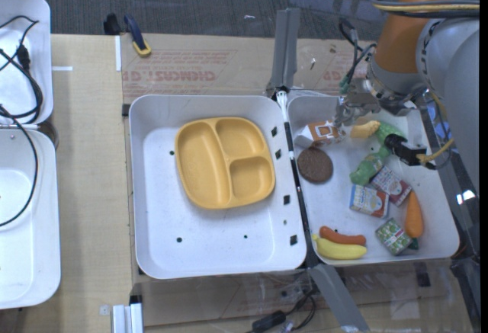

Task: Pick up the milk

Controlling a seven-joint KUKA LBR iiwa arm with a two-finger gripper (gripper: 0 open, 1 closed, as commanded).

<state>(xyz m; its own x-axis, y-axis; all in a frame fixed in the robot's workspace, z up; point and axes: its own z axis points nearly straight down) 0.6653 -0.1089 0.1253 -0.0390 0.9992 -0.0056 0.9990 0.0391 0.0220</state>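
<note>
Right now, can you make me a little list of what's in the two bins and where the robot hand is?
left bin: yellow divided plate
right bin: milk carton, brown cookie, banana, hot dog, carrot, small food boxes, green items
gripper: low over the right bin's far end, just right of the milk carton
fingers: cannot tell
milk lifted: not yet, it lies on the bin floor
</note>
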